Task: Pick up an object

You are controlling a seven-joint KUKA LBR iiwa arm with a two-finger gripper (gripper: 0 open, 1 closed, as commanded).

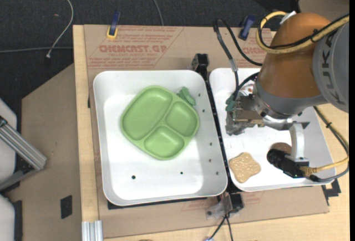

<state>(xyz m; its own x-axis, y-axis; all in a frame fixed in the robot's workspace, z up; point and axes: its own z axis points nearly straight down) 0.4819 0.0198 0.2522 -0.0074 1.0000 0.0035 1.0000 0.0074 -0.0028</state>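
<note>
Left bin [111, 179]: green divided plate [160, 122]. Right bin [266, 181]: tan cracker [244, 167]; end effector [239, 115] above, grip state cannot be told.

Pale green divided plate [160, 121] in the left white bin [111, 179]; speckled tan cracker [244, 167] at the right white bin's [222, 82] front edge

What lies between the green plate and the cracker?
In the camera view, bare white floor of the left bin, then the two bins' adjoining rims, separate the green plate from the cracker.
</note>
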